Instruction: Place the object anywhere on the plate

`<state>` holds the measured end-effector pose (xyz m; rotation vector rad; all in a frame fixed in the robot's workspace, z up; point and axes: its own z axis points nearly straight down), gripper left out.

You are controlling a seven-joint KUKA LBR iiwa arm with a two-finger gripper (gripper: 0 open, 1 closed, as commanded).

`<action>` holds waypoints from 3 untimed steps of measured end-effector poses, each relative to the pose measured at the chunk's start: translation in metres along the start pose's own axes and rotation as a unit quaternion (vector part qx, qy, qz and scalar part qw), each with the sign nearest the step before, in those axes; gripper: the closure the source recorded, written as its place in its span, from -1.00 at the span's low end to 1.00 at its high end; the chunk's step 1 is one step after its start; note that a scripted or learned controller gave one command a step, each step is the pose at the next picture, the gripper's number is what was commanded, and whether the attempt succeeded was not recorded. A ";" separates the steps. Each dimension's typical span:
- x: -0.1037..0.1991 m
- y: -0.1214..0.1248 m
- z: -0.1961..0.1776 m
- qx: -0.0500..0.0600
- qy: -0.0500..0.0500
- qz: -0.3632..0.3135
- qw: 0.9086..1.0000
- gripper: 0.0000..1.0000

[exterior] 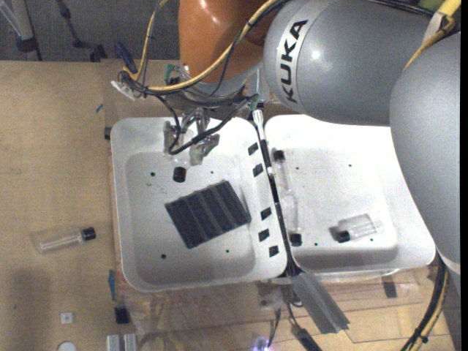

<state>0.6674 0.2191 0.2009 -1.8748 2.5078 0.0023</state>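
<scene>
- Reaching in from the right, the arm hangs over the far edge of the left bin, its orange band above the wrist.
- The gripper points down over the bin's far part; its fingers stand a little apart, with nothing seen between them.
- A small clear vial with a black cap lies on the bin floor just below the fingertips, near them but not between them; whether it touches them cannot be told.
- The plate, a dark ribbed rectangle, lies tilted in the middle of the left bin, just nearer the camera than the capped vial and apart from it.
- A second vial lies in the near part of the right bin, well apart from the gripper.
- A third vial lies on the bench, left of both bins.
</scene>
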 end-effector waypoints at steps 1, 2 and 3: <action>0.000 -0.002 -0.012 0.002 -0.005 0.003 1.000 1.00; -0.002 -0.003 -0.024 0.005 -0.010 0.006 1.000 1.00; 0.000 0.001 -0.002 -0.002 0.002 -0.096 0.995 1.00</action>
